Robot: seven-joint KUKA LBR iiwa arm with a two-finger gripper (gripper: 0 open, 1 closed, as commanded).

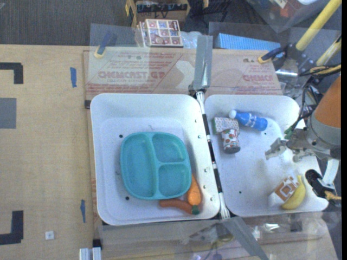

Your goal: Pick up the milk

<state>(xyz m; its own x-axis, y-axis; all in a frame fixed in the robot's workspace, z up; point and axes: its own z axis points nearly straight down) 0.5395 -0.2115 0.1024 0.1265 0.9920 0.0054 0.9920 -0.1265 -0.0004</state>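
Milk bottle [250, 121] lies on its side, free to roll.
I judge it light, stiff, slippery; I would take it across the mid-body; whether the gripper [279, 148] is open, I cannot tell.

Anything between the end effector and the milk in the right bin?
Nothing visible. Taking the milk as the blue bottle lying at the right bin's far side, bare floor separates it from the end effector. Can and small box sit to its left, off that line.

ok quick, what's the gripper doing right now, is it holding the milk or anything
Gripper: over the right bin, nothing seen between its fingers; open or closed cannot be told.
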